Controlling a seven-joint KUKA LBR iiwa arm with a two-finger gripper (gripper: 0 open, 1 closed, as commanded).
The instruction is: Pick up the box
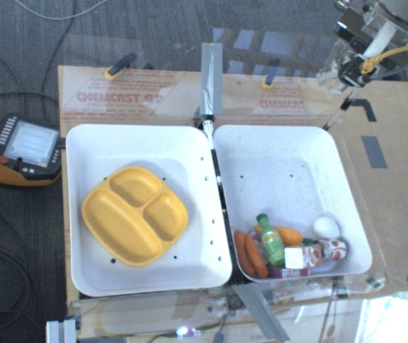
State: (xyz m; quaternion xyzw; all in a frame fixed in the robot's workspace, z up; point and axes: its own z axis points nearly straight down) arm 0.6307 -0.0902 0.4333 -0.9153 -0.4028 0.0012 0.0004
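Hand (341, 71) hovered outside the bin (275, 163) — wide or narrow, I couldn't tell — with the box (326, 251) well apart, so a reach seemed due.

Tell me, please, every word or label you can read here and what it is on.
"CHEMCAST", roughly: blurred red print on the board behind the left bin.
Red print behind the right bin: too blurred.
Pendant screen: too small.
Labels on green bottle and red-white pack: too small.

Yellow tray (135, 214) in left bin (82, 148)
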